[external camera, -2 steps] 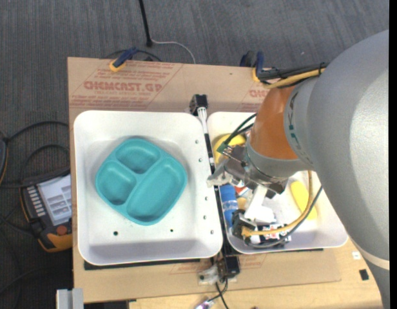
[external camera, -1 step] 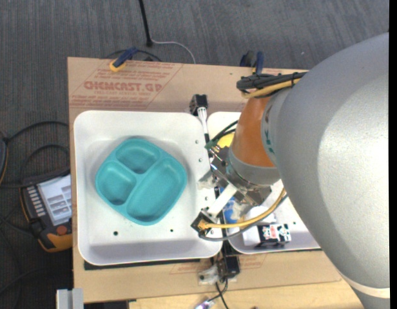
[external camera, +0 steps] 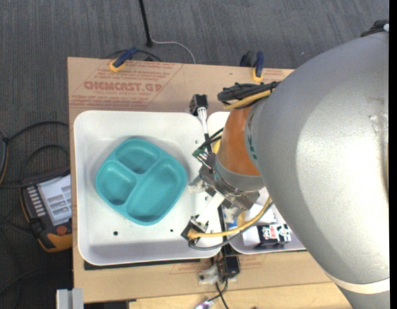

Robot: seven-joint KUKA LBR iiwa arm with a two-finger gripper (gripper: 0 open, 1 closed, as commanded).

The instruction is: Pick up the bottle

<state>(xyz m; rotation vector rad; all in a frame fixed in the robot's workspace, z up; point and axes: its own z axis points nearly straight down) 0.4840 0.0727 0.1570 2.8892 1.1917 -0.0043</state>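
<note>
The big grey arm [external camera: 327,166] covers the right bin [external camera: 263,246]. I cannot tell how the jaws stand. Go down slowly and grab only the bottle.

The bottle [external camera: 271,235] lies mostly hidden under the arm in the right bin, white with dark markings.
</note>
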